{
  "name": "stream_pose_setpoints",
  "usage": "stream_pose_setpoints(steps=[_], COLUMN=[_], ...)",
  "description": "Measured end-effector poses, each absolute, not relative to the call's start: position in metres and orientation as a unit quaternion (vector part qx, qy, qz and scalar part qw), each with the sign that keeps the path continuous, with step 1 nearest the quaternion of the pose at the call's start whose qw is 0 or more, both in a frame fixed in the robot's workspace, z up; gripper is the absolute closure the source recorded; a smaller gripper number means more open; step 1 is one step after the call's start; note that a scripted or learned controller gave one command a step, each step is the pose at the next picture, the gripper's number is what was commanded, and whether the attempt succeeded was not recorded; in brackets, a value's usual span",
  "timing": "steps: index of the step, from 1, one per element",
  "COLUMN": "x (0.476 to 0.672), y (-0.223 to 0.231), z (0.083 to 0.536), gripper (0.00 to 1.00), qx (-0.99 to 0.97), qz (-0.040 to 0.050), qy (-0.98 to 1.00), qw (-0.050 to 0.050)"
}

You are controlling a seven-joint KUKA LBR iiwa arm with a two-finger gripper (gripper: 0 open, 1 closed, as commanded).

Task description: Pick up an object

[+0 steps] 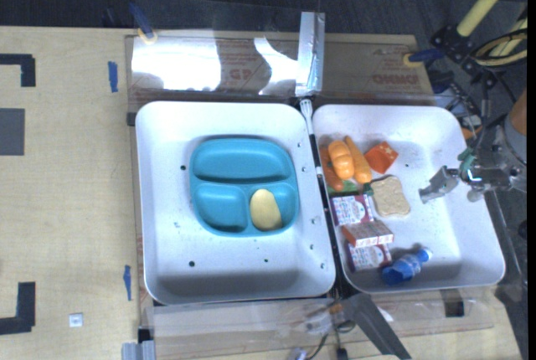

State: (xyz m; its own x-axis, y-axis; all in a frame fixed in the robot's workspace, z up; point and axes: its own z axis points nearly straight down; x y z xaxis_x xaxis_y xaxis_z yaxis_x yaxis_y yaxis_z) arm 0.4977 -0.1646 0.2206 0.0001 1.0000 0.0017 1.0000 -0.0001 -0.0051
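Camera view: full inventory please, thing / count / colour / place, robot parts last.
left bin: 1, white, left half of bench
right bin: 1, white, right half of bench
divided tray: 1, blue, centre of left bin
yellow egg-shaped item: 1, yellow, tray's lower right compartment
orange toy food: 1 cluster, orange, upper left of right bin
red-orange piece: 1, red-orange, just right of the orange cluster
beige slice: 1, beige, below the red-orange piece
small cartons: 2, red and white, left side of right bin
blue item: 1, blue, near edge of right bin
gripper: 1, grey metal, over the right side of right bin
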Motion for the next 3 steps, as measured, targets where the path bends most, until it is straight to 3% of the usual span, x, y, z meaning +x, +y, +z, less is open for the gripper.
stream_pose_setpoints(steps=[1, 2, 3], x=[0.577, 0.588, 0.574], y=[-0.113, -0.145, -0.115], z=[0.150, 0.240, 0.171], gripper=[0.00, 0.00, 0.00], qx=[-0.725, -0.752, -0.821], qz=[0.0020, -0.0009, 0.0032], qy=[-0.688, -0.659, -0.570], qw=[0.003, -0.002, 0.004])
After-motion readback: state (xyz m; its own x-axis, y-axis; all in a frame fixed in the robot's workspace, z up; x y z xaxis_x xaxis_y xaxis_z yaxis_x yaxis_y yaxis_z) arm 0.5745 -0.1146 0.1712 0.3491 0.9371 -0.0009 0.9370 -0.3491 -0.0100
